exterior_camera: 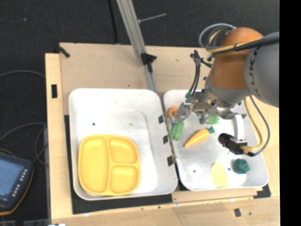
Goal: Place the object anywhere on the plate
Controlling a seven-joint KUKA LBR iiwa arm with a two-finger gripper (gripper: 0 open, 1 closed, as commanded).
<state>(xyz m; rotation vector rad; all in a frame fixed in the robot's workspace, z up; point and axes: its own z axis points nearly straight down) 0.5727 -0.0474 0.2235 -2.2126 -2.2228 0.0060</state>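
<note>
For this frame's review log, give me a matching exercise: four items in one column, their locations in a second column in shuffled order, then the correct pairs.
Items:
1. yellow three-compartment plastic plate
2. orange toy carrot
3. dark green round toy
4. pale yellow oval toy

Locations:
A. middle of the right white bin
B. front part of the left white bin
C. front edge of the right bin, left of the dark green toy
D. front right corner of the right bin

Pairs: 1-B, 2-A, 3-D, 4-C
</note>
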